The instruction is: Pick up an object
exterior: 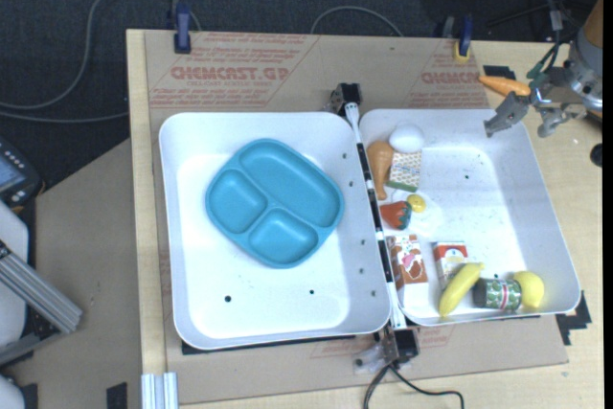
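Approach step. Your hand (525, 113) hovers over the right bin's (536, 192) far corner, fingers spread, holding nothing. Banana (459, 287) lies near the front edge; you'd need to travel there and descend.

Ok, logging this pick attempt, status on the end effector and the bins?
End effector open, holding nothing, over right white bin's far corner. Yellow toy banana and small items along near and left walls. Divided blue plastic plate in left bin.
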Robot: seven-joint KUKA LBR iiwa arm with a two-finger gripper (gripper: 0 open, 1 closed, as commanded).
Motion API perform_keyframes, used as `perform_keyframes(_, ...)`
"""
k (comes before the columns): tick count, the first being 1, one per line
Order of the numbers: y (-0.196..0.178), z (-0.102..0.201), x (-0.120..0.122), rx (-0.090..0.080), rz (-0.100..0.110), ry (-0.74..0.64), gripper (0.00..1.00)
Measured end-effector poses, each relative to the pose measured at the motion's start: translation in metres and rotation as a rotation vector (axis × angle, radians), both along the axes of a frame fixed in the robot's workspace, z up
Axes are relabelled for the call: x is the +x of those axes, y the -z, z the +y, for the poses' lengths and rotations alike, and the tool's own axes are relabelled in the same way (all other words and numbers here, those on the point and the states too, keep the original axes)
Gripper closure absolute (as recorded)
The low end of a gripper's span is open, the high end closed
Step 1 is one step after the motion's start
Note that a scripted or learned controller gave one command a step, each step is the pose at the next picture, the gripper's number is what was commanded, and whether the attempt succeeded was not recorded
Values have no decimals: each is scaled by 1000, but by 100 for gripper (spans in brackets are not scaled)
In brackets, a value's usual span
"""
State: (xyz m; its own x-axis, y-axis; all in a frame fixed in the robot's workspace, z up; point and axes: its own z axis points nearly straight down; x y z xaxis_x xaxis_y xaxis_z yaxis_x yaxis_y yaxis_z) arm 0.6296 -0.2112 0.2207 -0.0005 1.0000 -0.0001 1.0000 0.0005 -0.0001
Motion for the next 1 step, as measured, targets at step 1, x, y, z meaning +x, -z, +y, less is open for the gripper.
perform_keyframes(1, 83, 38, -94, 7, 16, 2, 0)
